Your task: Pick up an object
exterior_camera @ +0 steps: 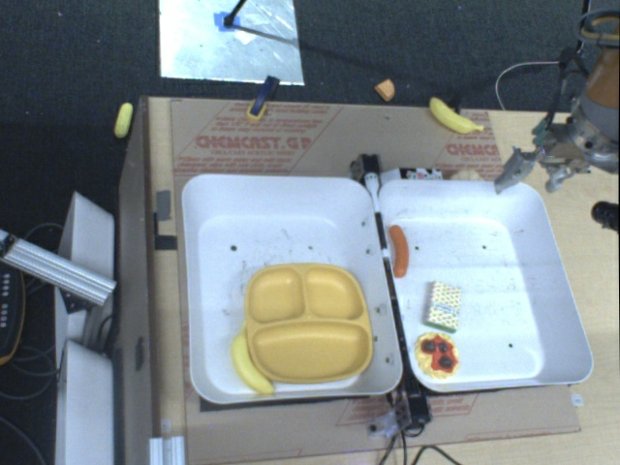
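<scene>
Two-finger gripper (pixel 536 170), fingers spread and empty, hangs over the right white bin's (pixel 557 289) far rim; descent here risks striking plastic, well apart from the orange sausage-shaped toy (pixel 398 250).

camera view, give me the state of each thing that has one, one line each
gripper: open, holding nothing, above the right bin's far right corner
divided yellow plate: upright, in the left bin
banana: lying at the plate's near left edge
hot dog: lying flat in the right bin
patterned box: lying flat
</scene>
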`<state>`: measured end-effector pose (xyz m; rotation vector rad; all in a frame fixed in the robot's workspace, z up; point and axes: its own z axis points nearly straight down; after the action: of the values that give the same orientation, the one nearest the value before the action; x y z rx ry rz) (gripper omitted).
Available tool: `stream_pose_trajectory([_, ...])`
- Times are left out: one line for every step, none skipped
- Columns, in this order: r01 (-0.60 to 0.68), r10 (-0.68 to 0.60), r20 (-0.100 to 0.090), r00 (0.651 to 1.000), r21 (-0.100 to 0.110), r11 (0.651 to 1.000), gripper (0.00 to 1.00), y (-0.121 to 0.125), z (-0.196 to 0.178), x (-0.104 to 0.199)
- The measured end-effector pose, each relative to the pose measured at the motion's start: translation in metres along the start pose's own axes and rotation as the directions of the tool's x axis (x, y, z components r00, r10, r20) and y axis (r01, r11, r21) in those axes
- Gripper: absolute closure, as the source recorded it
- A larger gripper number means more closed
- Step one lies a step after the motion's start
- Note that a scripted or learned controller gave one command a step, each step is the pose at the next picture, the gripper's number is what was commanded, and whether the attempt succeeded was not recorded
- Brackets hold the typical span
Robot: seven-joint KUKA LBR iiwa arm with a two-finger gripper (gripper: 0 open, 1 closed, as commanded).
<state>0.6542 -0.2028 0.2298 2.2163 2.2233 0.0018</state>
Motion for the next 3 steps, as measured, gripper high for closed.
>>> stream_pose_trajectory([0.002, -0.002, -0.002, 1.0, 0.002, 1.0, 0.0, -0.059, 0.03, 0.065])
stream_pose_trajectory([-0.002, 0.002, -0.002, 1.0, 0.004, 1.0, 0.0, -0.113, 0.129, 0.107])
stream_pose_trajectory([-0.002, 0.002, -0.001, 1.0, 0.003, 1.0, 0.0, -0.128, 0.145, 0.109])
